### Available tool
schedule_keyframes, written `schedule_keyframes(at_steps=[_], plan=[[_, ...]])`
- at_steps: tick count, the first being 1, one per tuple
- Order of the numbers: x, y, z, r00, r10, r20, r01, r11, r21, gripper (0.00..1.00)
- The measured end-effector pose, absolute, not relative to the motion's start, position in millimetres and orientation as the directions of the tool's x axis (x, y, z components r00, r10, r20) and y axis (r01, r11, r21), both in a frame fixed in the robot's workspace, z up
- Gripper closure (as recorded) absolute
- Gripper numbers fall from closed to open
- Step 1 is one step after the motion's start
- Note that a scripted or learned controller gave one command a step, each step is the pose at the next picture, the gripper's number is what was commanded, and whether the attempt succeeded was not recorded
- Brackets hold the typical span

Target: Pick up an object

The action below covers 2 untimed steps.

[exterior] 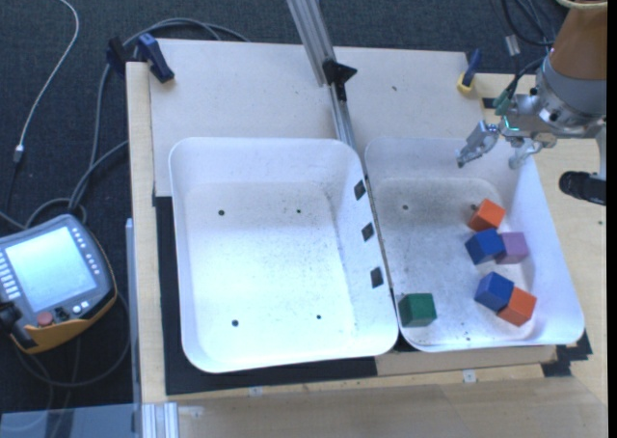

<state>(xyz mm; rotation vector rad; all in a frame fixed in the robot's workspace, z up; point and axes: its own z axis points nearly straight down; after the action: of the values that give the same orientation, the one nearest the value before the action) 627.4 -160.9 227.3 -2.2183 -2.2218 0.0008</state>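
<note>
The right bin [434,180] holds several small blocks. An orange block [488,214] lies near its right wall, with a blue block [483,247] and a purple block [513,247] touching just below it. Lower down, a second blue block [494,289] sits against another orange block [520,306]. A green block [417,309] rests alone near the front left corner. My gripper [496,150] hangs open above the bin's far right corner, fingers spread, with nothing between them. It is well above and behind the orange block.
The left bin [260,253] stands beside the right one, with black clips along their shared wall. A metal pole [307,16] rises from the bench behind the bins. A teach pendant [48,282] and cables lie off the bench at the left.
</note>
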Motion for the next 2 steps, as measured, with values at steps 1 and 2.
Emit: schedule_keyframes(at_steps=[1,2], plan=[[628.4,-160.5,239.1,-0.004,1.000,0.000,1.000,0.004,0.002,1.00],[628.2,-160.5,238.5,-0.004,1.000,0.000,1.000,0.004,0.000,0.00]])
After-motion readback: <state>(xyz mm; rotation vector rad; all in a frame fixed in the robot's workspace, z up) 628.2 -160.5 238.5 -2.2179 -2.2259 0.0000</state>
